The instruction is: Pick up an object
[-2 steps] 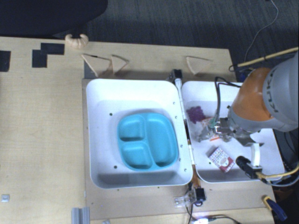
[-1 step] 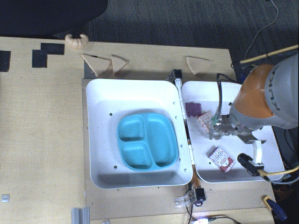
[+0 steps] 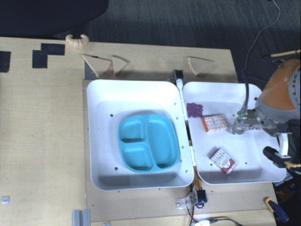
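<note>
A pale wooden tabletop (image 3: pixel 42 140) spans most of the frame, carrying two shallow white bins side by side at its centre and right. The left bin (image 3: pixel 101 126), the larger in view, holds a blue divided plate (image 3: pixel 148 142) with three compartments, lying flat in the middle of the bin floor. The right bin (image 3: pixel 249 171) holds the smaller items. The grey arm (image 3: pixel 282 105) with its orange band enters from the right edge of the frame, reaching over the right bin's upper right area. Its claw (image 3: pixel 239 124) sits low above the bin floor at centre right; how far it is open cannot be told from this angle, and nothing is seen between its fingers. Just left of the claw lies an orange-and-white patterned box (image 3: pixel 214 123), near but apart from it. A red-and-white packet (image 3: pixel 222 160) lies tilted in the lower middle of the right bin, well apart from the claw. A small purple object (image 3: pixel 194 109) rests near the bin's left wall, just above and left of the patterned box.
</note>
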Robot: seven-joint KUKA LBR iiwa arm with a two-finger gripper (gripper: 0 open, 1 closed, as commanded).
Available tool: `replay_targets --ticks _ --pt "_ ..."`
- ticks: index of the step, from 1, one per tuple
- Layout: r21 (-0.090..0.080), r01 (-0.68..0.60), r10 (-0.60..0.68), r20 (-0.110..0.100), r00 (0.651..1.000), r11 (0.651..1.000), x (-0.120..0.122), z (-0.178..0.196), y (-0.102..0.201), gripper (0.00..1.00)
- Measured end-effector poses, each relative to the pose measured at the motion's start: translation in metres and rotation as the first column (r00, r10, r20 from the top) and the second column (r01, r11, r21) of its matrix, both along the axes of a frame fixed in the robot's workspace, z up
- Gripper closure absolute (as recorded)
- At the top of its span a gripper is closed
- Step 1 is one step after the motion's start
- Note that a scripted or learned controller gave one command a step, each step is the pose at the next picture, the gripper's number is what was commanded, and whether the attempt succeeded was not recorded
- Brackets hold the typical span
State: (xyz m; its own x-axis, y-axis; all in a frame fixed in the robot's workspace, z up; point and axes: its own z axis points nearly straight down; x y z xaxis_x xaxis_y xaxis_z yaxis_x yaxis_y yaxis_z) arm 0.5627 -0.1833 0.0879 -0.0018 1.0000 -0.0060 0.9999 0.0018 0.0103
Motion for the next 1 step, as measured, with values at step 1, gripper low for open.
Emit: replay_targets --ticks 1 --pt "0.004 -0.001 0.001 -0.003 1.000 1.000 -0.0006 -0.0013 0.0018 0.00"
